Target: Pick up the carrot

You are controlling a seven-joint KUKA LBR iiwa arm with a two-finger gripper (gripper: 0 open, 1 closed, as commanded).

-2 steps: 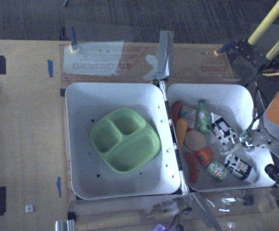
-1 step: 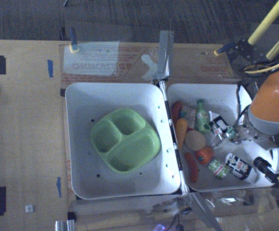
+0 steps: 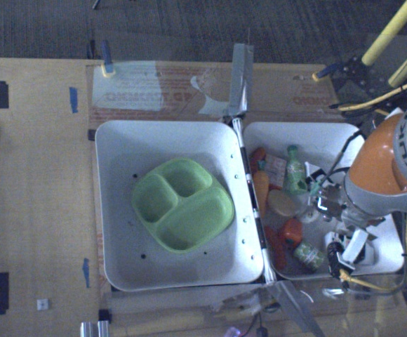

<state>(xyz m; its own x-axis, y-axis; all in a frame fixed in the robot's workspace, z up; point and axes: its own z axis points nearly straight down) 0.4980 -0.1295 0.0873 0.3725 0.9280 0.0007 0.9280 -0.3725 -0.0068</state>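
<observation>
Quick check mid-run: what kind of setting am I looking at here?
Most likely a robotics lab bench, not a kitchen. Two white bins sit on a taped wooden benchtop, one holding a green divided plate, the other toy-like food including the carrot, with the arm over it.

Two bins, one plate, a heap of small items

Two white bins: the left bin (image 3: 112,209) holds one green divided plate (image 3: 182,203); the right bin (image 3: 330,135) holds one carrot (image 3: 261,188), one green bottle (image 3: 294,170) and several smaller items, too jumbled to count.

Wooden bench (image 3: 35,209), two white bins (image 3: 112,209) side by side, perhaps blue tape (image 3: 73,99)
</observation>
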